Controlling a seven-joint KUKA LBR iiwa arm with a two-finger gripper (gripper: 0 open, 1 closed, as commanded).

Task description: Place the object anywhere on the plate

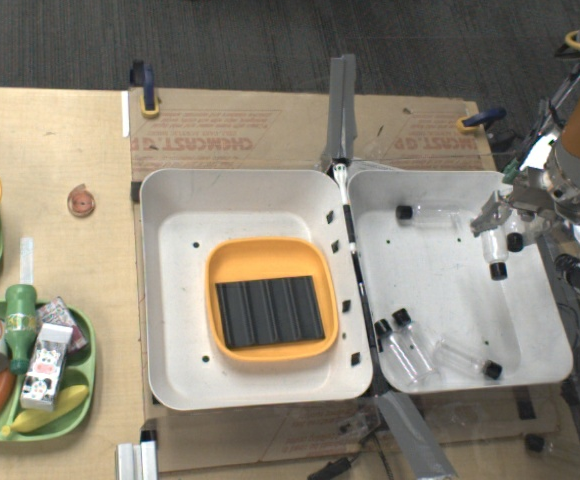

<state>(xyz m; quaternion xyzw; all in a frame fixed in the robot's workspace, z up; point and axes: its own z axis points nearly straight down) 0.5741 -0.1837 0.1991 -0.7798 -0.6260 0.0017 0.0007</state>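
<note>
We see the gripper (498,230) at the right bin's (440,298) right edge, fingers closed on a clear vial (497,251); flattened cardboard (230,133) beneath reads, inverted, "CHEMCRZT".

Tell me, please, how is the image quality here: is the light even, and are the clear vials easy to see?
Camera view: the light is soft and even, with faint shadows inside the white bins. The orange plate and its dark insert look sharp. The clear vials nearly vanish against the white right bin; mainly their black caps stand out. The gripper at the right edge is slightly blurred.
</note>
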